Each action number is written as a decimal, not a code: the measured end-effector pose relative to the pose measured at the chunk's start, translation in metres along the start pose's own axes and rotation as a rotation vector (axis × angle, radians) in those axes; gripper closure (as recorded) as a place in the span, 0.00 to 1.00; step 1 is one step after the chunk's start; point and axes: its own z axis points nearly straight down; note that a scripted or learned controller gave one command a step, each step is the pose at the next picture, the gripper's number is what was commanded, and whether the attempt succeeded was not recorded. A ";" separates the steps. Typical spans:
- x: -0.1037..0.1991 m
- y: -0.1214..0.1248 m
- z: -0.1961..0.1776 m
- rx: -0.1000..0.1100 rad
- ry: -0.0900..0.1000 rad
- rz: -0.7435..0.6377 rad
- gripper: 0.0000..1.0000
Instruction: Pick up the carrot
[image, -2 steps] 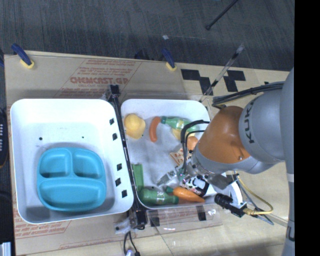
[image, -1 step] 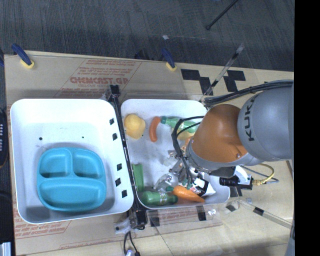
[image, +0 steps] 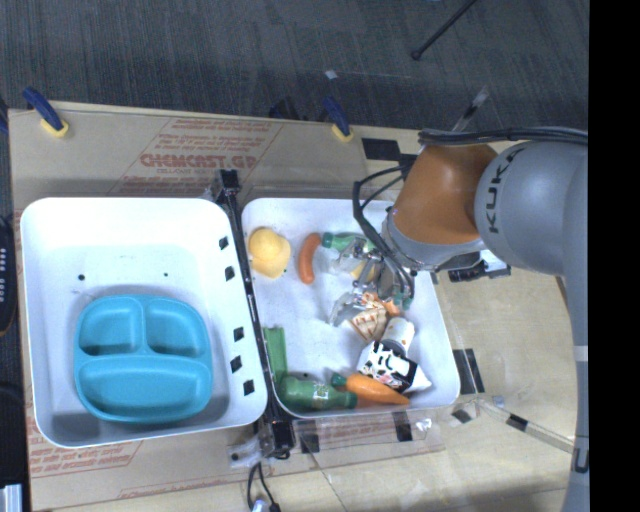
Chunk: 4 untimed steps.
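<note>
In the right-hand bin (image: 300, 345), near its lower edge, the carrot (image: 378, 389) lies on the floor beside a green bottle (image: 315, 393) and touching a black-and-white carton (image: 390, 364). Above it, toward the middle of that bin, the gripper (image: 365, 290) hangs among clutter; I cannot tell how its tool stands. A yellow lemon (image: 268, 251) sits at the bin's upper left. Nothing is lifted yet: by my judgement the approach, grasp and raise all remain.

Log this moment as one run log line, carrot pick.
pincer: over right bin, mid | carrot: near rim, beside green bottle, not held | blue tray: left bin
</note>
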 end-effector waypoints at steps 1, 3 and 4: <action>-0.001 0.000 -0.011 0.003 -0.001 -0.003 1.00; 0.011 -0.037 0.002 0.001 0.004 0.247 0.00; -0.009 -0.034 0.003 0.002 0.000 0.488 0.00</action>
